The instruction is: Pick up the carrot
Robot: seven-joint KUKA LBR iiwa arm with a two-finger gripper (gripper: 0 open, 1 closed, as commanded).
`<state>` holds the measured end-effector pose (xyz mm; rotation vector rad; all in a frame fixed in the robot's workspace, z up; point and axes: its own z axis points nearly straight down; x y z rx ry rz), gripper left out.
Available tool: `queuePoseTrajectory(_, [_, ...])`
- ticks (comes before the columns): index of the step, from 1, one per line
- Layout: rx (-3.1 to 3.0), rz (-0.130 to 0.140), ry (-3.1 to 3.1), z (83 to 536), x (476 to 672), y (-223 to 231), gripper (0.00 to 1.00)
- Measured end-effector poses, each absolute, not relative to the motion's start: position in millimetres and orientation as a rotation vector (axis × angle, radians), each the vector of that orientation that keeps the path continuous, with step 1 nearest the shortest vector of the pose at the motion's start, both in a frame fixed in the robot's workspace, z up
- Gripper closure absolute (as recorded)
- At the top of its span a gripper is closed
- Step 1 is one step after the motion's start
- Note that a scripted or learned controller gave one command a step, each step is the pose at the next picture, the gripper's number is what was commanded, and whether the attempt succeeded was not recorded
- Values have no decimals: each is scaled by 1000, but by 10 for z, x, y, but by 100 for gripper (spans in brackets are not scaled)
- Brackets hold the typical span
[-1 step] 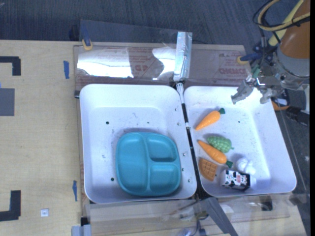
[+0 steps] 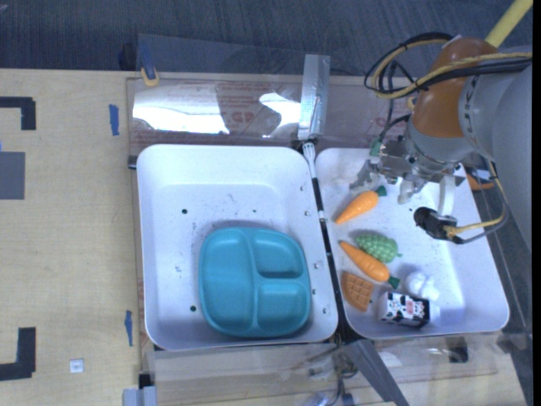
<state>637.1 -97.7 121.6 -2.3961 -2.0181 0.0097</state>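
Observation:
Two orange carrots lie in the right bin (image 2: 482,286). The upper carrot (image 2: 356,207) lies slanted near the bin's left wall, its green top pointing up and right. The lower carrot (image 2: 365,260) lies near the bin's middle. My gripper (image 2: 387,183) hangs over the back of the right bin, just above the upper carrot's green end. Its two fingers stand apart, open, with nothing between them.
A green bumpy vegetable (image 2: 377,245) touches the lower carrot. A waffle piece (image 2: 357,291), a cow-print carton (image 2: 404,309) and a small white item (image 2: 420,284) lie at the bin's front. The left bin (image 2: 161,184) holds a teal divided plate (image 2: 254,282).

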Motion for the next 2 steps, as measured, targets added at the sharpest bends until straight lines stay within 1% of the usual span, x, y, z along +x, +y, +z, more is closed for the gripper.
queuePoseTrajectory(1, [-2401,2,-2021,1258,6392,-986,0])
queuePoseTrajectory(2, [-2404,-4,-2027,863,6298,-954,0])
